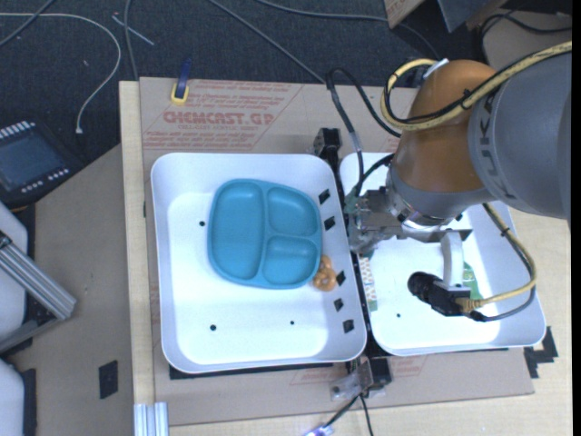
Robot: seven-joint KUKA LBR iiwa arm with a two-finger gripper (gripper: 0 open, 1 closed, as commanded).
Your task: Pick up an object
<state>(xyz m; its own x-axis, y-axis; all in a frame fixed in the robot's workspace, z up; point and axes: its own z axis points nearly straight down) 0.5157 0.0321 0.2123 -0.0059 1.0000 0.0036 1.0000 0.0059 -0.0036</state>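
Blue three-compartment plastic plate laid flat, left white bin | small tan lump lodged at plate's lower-right rim | hand lowered centre-right over divider; grip state undeterminable

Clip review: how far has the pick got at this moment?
Done: nothing visibly lifted. The blue divided plate and a small tan object at its edge lie in the left bin. In hand: the arm hangs over the bins' divider and the right bin. Left: the whole grasp and lift.
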